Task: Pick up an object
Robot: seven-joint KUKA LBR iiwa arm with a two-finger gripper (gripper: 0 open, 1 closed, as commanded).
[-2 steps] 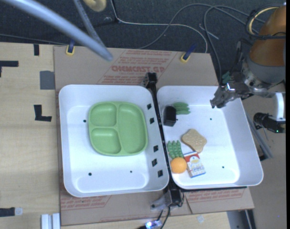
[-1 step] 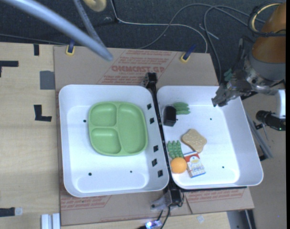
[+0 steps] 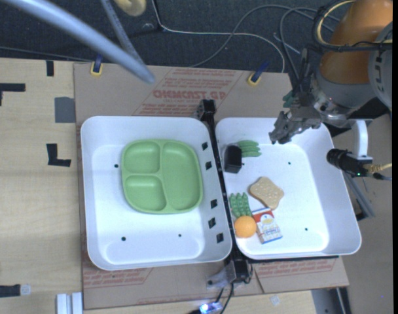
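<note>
My gripper [image 3: 282, 131] hangs over the far part of the right bin [image 3: 330, 208], above bare white floor, with nothing seen between its fingers. In that bin lie a slice of toast [image 3: 266, 191], an orange [image 3: 245, 227], a small red and white carton [image 3: 269, 227], a green ridged piece [image 3: 239, 203] by the left wall, another green piece [image 3: 249, 148] at the far left, and a small black object [image 3: 232, 158] beside it. The nearest of these to the gripper is the far green piece, to its left.
The left bin [image 3: 101, 175] holds a green divided plate [image 3: 162, 176]. A black divider with clips [image 3: 215, 175] runs between the bins. Cables trail across the dark surface behind the bench. A grey pole [image 3: 68, 25] crosses the upper left.
</note>
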